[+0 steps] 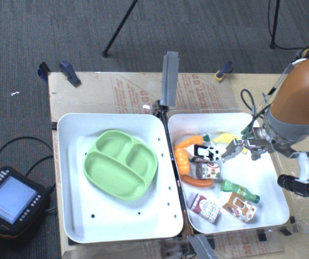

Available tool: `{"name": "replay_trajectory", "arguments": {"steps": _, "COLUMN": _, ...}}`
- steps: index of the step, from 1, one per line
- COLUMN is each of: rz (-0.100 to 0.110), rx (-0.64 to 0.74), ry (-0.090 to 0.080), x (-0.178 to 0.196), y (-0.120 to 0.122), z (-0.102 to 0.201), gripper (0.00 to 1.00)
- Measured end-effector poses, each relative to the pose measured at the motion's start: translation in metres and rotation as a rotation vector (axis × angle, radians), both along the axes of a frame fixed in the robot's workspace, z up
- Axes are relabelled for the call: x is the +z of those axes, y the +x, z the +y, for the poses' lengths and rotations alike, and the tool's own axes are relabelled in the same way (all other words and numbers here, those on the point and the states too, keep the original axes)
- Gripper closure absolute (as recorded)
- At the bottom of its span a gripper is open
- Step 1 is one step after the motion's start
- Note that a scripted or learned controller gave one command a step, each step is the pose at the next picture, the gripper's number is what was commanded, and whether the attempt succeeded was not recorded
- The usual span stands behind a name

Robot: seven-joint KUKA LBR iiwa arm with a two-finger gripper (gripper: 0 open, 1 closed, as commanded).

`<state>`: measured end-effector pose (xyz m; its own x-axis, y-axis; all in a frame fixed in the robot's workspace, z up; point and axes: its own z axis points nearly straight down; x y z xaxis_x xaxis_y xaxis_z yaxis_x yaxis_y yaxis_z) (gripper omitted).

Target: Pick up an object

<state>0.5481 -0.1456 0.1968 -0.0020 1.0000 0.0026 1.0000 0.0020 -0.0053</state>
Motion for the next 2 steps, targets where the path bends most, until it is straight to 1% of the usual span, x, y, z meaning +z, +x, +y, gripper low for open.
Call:
{"name": "replay_trajectory", "arguments": {"steps": 1, "rz": -0.002, "rx": 0.101, "ry": 0.0, "x": -0.1103, "y": 0.0355, "z": 0.0404, "gripper": 0.0}}
{"name": "replay_trajectory", "arguments": {"steps": 2, "rz": 0.0, "rx": 0.093, "ry": 0.002, "x": -0.1012, "y": 0.0349, "z": 0.0384, "gripper": 1.0}}
